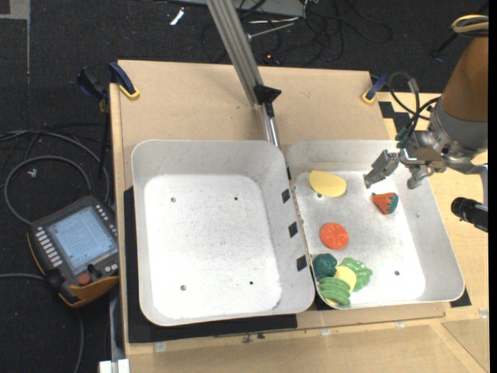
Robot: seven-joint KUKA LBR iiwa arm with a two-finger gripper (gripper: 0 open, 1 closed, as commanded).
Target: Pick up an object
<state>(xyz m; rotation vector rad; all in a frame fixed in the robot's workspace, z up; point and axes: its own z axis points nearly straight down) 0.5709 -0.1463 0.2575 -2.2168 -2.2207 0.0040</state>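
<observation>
just below the spread, empty jaws (398, 169) in the right bin (435, 274) lies the strawberry (385, 202), a short drop away.

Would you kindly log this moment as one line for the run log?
gripper: open, above right bin | holding: nothing | nearest: strawberry | also in bin: yellow piece, orange disc

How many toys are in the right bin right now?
5, maybe more hidden in the pile: a yellow one near the top left, a strawberry under the gripper, a red disc mid-bin, and a dark green piece and light green piece clustered at the bottom.
</observation>
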